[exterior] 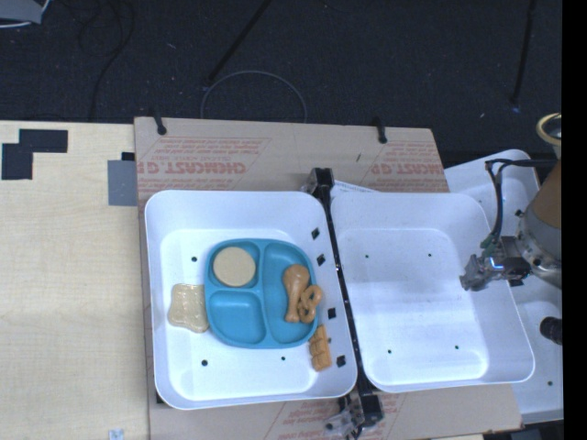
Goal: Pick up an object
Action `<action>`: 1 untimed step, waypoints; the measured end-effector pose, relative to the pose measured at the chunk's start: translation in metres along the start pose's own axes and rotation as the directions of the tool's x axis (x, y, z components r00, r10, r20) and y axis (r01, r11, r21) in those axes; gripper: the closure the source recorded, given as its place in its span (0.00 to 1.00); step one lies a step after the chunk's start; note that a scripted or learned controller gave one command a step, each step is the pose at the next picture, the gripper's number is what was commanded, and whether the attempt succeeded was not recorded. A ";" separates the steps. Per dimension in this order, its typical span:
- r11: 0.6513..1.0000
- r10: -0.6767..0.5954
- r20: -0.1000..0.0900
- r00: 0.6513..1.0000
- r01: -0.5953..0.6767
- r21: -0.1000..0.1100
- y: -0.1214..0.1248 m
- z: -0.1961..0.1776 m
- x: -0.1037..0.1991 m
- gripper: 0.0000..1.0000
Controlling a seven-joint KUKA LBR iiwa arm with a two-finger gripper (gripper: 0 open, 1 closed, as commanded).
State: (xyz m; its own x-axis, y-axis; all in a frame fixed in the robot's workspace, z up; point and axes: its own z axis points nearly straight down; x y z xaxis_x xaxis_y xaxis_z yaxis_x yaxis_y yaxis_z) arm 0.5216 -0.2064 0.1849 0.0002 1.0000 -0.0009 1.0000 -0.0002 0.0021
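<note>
In the left bin [174, 218] lies a blue divided tray [246, 324]. A round tan biscuit [233, 266] sits in its upper left compartment, and a tan drumstick and pretzel [301, 293] lie in its right one. A pale bread slice [188, 307] rests on the bin floor just left of the tray. A small orange-brown piece [319, 347] lies at the tray's lower right corner. My gripper [479, 271] hangs over the right rim of the right bin [413, 291], far from all these objects, with nothing seen between its fingers.
A black divider [335, 287] runs between the two bins. Brown cardboard [275, 159] lies under and behind them. The light wooden bench [64, 282] stretches to the left. Cables [500, 191] loop above the arm at the right.
</note>
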 end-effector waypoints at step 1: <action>1.000 -0.001 0.001 1.000 0.001 -0.002 -0.006 -0.060 -0.005 1.00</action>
State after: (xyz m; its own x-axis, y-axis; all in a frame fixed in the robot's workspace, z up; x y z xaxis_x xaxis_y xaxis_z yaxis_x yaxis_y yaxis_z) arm 0.5156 -0.2116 0.2447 -0.0007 1.0000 -0.0018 1.0000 0.0007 0.0041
